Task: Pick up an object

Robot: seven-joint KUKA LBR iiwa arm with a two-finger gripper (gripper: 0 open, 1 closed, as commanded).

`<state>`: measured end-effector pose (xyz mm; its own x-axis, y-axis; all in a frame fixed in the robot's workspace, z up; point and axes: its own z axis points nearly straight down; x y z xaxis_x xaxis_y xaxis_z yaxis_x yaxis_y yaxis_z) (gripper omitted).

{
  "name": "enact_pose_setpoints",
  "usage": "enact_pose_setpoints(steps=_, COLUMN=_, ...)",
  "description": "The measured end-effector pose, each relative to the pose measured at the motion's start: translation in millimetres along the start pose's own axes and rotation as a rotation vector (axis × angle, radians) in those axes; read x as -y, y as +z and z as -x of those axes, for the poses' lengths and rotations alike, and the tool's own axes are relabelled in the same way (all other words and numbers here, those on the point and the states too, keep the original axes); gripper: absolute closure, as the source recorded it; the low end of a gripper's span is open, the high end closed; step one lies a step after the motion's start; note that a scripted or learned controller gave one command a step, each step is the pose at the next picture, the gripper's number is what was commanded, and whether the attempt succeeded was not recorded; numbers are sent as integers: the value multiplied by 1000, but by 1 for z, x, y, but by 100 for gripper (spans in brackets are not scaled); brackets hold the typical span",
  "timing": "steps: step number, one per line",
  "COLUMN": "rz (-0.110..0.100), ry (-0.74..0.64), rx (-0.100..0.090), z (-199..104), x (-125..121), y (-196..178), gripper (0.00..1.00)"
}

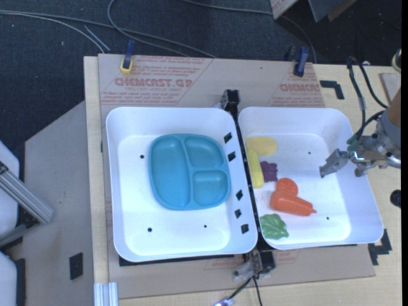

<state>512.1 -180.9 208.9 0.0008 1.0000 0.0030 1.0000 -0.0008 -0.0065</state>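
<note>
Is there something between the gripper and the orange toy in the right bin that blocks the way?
Nothing visible does. The gripper is over the right bin's right side, and bare white floor lies between it and the orange toy. The purple, yellow and green toys lie on its far side.

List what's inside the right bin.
Right bin: yellow banana-like toy, purple grapes, orange carrot, green leafy piece. The pincer hangs above it; the floor beneath is hidden.

orange carrot (pixel 291 199) | lying flat | right bin, left-centre floor
</note>
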Motion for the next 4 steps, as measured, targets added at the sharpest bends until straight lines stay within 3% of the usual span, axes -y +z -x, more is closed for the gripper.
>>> enact_pose_setpoints(steps=2, rz=0, ry=-1, rx=-1, z=3, x=1, y=124, gripper=0)
enact_pose_setpoints(steps=3, rz=7, ry=0, rx=2, z=4, x=0, y=109, gripper=100)
enact_pose_setpoints(steps=4, rz=13, ry=-2, rx=5, z=3, x=-6, y=46, gripper=100)
